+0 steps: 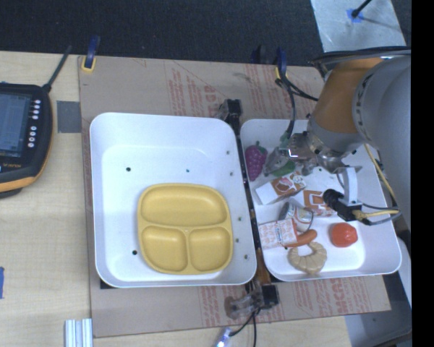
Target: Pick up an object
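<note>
- Nearest the camera, along the near rim of the right bin [390, 266], lie a pale ring-shaped pastry [307, 257], a small sausage [301, 238] touching its top, and a glossy red tomato [342, 234] just beside them toward the bin's right wall.
- Printed snack packets [278, 231] sit between those and the bin's middle; they look flat, thin and slippery, a poor bet for a two-finger pinch.
- Purple grapes [255, 158] rest against the bin's left wall, toward the far corner; the cluster looks bumpy and soft.
- Over the far half of this bin hangs the hand [298, 157], amid green and packet clutter; whether it is wide or narrow I cannot tell, and nothing is visibly held.
- Relation that matters: the grapes lie just to the hand's left, while the pastry, sausage and tomato lie well toward the near rim, so the grapes are the shorter reach.
- The sausage's long axis runs roughly across the bin, left to right.
- The left bin [108, 143] holds a smooth yellow divided plate [184, 226] near its near rim.
</note>
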`<state>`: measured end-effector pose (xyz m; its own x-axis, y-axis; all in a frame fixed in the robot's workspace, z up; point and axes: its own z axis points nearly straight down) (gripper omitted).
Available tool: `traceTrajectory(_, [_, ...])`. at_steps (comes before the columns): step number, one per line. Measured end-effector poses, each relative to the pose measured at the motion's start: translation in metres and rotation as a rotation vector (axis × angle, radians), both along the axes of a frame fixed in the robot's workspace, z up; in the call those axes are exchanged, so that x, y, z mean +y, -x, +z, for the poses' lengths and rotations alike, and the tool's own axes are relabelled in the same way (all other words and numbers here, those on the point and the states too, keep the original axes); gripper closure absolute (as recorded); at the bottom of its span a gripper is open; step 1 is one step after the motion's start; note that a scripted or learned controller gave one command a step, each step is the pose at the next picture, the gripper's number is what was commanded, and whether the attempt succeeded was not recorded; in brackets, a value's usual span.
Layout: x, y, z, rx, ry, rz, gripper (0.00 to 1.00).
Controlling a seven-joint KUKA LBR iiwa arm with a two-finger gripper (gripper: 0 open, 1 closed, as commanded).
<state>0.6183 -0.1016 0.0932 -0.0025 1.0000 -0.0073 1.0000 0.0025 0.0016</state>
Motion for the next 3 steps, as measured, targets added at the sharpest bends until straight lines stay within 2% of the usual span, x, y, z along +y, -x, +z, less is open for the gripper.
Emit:
traceTrajectory(2, [0.001,-0.002,0.000,0.000,0.001,-0.002,0.00])
traceTrajectory(3, [0.002,-0.003,0.010,-0.001,-0.001,0.002,1.00])
